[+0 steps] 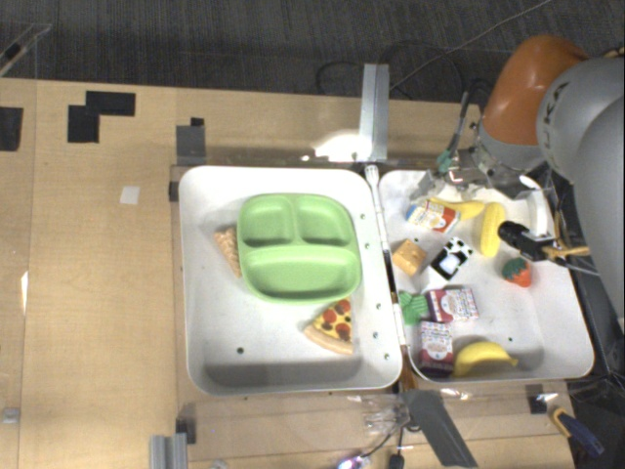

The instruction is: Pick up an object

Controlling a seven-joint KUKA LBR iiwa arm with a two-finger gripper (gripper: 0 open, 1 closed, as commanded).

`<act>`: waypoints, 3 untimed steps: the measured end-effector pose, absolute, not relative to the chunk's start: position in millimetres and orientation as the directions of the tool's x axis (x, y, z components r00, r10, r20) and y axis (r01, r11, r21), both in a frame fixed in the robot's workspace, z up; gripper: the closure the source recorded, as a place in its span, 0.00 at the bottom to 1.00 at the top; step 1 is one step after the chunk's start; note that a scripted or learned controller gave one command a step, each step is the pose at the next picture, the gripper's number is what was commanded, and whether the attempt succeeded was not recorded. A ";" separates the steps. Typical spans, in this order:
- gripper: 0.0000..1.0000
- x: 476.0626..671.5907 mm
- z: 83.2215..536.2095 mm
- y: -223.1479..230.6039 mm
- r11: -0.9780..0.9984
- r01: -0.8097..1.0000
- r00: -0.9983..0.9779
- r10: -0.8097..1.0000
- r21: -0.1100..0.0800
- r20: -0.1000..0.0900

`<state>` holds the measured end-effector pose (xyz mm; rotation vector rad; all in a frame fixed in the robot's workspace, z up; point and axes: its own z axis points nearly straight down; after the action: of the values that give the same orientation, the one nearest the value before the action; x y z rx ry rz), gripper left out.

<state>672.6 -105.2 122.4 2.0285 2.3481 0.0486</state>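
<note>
End effector (451, 167), grip state impossible to tell, hangs over the right bin's (562, 355) far edge.

Light wooden bench (98, 291), dark grey carpet (244, 18) beyond, black cables (439, 52)

Even overhead light, glare on white bins (195, 291), soft shadows, slight overall blur

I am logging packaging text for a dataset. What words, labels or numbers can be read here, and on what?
None can be read.
Red-and-white packet: print too blurred.
Dark red packet: print too blurred.
Small carton: markings too small.
Black-and-white block: pattern, no legible text.
</note>
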 end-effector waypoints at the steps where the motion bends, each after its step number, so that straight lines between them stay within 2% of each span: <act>1: 0.00 670.1 121.4 -105.6 0.138 0.989 -0.138 0.990 0.051 -0.008; 2: 1.00 673.3 135.9 -103.2 0.143 0.988 -0.142 0.990 0.062 -0.008; 3: 0.00 673.4 136.1 -103.3 0.143 0.988 -0.142 0.990 0.062 -0.008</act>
<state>673.4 -103.3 136.1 2.0259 2.3385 0.0643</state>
